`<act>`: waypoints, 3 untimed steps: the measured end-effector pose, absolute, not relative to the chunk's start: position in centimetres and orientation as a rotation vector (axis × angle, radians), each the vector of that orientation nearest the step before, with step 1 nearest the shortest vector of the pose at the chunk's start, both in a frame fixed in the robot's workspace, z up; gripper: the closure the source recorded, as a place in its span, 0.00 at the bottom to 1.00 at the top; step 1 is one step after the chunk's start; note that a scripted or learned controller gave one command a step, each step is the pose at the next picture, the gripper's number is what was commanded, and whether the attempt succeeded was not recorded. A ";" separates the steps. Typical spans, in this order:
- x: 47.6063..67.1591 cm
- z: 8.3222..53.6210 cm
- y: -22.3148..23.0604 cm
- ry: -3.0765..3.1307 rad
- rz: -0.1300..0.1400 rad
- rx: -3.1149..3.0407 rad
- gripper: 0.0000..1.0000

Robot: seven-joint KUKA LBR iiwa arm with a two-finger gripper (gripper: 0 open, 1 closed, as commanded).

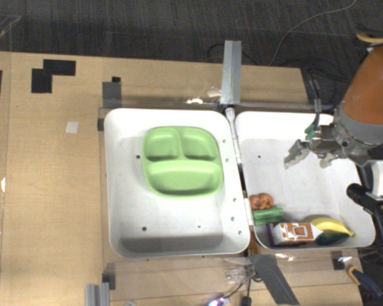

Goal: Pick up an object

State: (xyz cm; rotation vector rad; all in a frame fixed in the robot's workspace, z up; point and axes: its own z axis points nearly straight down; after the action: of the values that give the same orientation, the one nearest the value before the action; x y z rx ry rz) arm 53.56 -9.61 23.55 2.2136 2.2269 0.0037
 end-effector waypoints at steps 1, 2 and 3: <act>53.6 23.5 -9.6 2.227 0.004 2.214 0.00; 53.3 14.9 -8.2 2.245 0.002 2.197 0.00; 54.0 18.5 -6.5 2.173 0.006 2.265 0.00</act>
State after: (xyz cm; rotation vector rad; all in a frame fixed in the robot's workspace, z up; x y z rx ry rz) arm 54.02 -6.46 18.52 2.2651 2.1726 0.0056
